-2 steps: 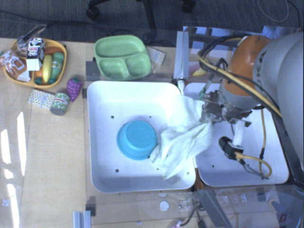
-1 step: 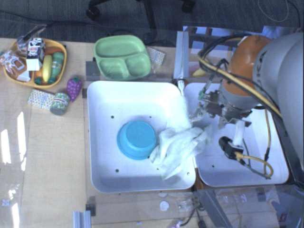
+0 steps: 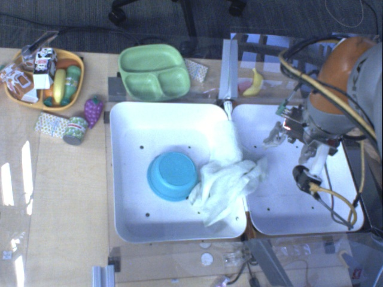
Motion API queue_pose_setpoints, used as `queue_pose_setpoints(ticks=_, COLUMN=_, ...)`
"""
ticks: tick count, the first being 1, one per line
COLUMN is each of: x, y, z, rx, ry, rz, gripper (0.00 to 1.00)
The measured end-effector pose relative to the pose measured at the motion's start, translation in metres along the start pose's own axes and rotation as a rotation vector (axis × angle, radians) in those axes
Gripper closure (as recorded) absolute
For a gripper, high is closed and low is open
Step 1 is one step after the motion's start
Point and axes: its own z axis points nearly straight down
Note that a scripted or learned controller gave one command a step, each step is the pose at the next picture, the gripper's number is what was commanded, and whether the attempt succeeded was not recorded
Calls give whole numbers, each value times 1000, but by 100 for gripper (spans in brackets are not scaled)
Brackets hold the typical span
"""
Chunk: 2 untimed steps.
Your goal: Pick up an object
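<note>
A blue bowl (image 3: 173, 176) sits upside-up in the lower middle of the left bin (image 3: 137, 124). A crumpled white cloth (image 3: 226, 184) lies just right of the bowl, touching it, and drapes over the wall between the two bins. My gripper (image 3: 276, 135) hangs over the upper left part of the right bin (image 3: 281, 214), above and to the right of the cloth and apart from it. The grey arm with its orange band (image 3: 341, 76) reaches in from the right.
Behind the left bin stands a green divided tray (image 3: 154, 72). A yellow bowl of toy food (image 3: 48, 79), purple grapes (image 3: 92, 109) and a small can (image 3: 75, 130) lie on the bench at left. A toy banana (image 3: 255, 82) rests behind the right bin.
</note>
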Motion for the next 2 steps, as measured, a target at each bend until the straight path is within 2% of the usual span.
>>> queue_pose_setpoints(ticks=1, x=36, y=-19, z=33, rx=1, ry=1, rz=-319, gripper=0)
queue_pose_setpoints(ticks=2, x=94, y=90, z=32, rx=-3, ry=0, rz=-507, gripper=0)
